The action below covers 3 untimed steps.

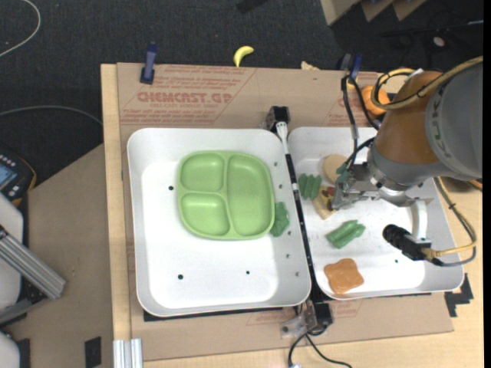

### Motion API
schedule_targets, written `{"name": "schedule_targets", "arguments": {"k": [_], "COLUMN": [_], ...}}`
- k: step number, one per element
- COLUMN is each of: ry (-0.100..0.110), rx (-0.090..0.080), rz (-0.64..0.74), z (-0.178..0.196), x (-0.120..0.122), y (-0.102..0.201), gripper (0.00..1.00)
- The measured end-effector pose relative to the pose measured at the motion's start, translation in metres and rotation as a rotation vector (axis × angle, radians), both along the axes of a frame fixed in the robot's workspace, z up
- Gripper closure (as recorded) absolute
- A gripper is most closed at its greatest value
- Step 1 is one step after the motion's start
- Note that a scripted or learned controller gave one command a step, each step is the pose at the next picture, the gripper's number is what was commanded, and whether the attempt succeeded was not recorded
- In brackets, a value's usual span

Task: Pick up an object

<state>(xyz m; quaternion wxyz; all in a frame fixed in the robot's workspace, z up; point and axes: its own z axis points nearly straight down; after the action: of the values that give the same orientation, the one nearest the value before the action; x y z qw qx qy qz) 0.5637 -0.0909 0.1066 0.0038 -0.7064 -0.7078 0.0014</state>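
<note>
The bench (pixel 192 90) is a brown board carrying two shallow white bins side by side. The left bin (pixel 153 274) holds a light green divided plate (pixel 226 195) with three compartments, lying flat near the bin's centre. A small dark green piece (pixel 280 219) lies against the plate's right edge, close to the wall between the bins.

The arm (pixel 430 129) enters from the right and bends down over the right bin (pixel 399 278), covering its upper right part. The gripper (pixel 339 196) points toward the bin's left half, low over the floor. Whether its fingers are spread or closed cannot be determined; nothing is visibly held between them.

Objects in the right bin: an orange toast-shaped piece (pixel 343 275) near the front wall; a green pickle-shaped piece (pixel 344 233) at the centre, apart from the gripper; a second green piece (pixel 309 185) near the left wall; a tan round object (pixel 332 167) just beside the gripper.

A yellow banana (pixel 242 54) lies on the floor beyond the bench.
</note>
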Motion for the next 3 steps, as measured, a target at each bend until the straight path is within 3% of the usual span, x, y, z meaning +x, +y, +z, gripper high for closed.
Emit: {"name": "schedule_targets", "arguments": {"k": [1,2,3], "ry": [-0.001,-0.002,-0.008], "rx": [-0.001,-0.001,-0.012], "rz": [-0.005,-0.003,-0.013], "z": [-0.023,-0.022,-0.022], "x": [-0.041,-0.071,-0.087], "y": [-0.011,-0.001,-0.114], "gripper": [1.00,1.00,1.00]}}
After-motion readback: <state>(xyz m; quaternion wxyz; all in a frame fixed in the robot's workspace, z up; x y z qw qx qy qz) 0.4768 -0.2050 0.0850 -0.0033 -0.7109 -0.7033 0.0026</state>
